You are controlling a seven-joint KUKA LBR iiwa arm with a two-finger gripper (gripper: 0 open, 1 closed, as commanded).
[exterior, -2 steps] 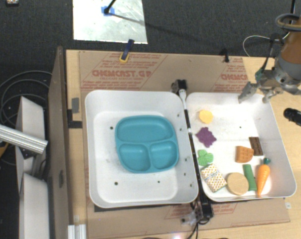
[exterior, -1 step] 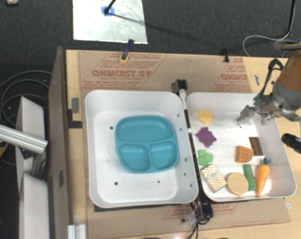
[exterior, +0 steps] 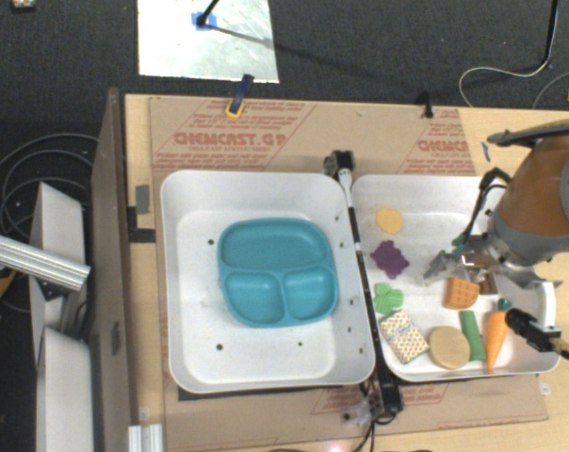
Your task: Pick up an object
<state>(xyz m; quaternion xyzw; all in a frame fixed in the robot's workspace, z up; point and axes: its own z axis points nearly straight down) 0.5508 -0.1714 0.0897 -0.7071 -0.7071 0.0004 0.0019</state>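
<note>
My gripper (exterior: pixel 462 269) hangs over the right bin (exterior: pixel 426 194), near its right side. It is open, its fingers spread just above an orange waffle piece (exterior: pixel 461 295), and nothing sits between them. Around it in that bin lie a yellow round piece (exterior: pixel 389 220), a purple grape bunch (exterior: pixel 390 258), a green leafy piece (exterior: pixel 388 298), a patterned cracker (exterior: pixel 403 337), a tan round cookie (exterior: pixel 448 347), a green stick (exterior: pixel 471 333) and an orange carrot (exterior: pixel 495 337). The arm's orange band (exterior: pixel 539 196) covers the bin's right edge.
The left bin (exterior: pixel 186 252) holds a teal divided tray (exterior: pixel 277 271). A dark divider bar (exterior: pixel 355 252) runs between the bins. Cardboard (exterior: pixel 266 135) lies behind them, and cables (exterior: pixel 25 172) and a metal rail (exterior: pixel 35 260) lie off the bench's left.
</note>
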